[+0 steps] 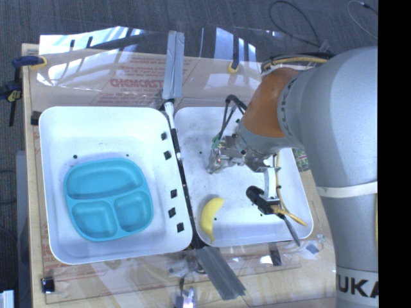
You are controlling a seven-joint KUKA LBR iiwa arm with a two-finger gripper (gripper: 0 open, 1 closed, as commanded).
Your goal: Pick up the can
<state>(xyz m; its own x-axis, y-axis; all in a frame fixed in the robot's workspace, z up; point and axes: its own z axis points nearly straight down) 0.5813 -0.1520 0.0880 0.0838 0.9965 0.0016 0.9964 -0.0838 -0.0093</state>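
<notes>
Dark carpet surrounds the bench (96, 76), which carries two white bins side by side. Grey arm (334, 120) reaches over the right bin (192, 124). Left bin (54, 124) contains a blue divided tray (106, 199). Hand (217, 161) hangs above the right bin's middle; its grip state cannot be determined. A banana (210, 215) lies near the front wall. No can is identifiable.
</notes>
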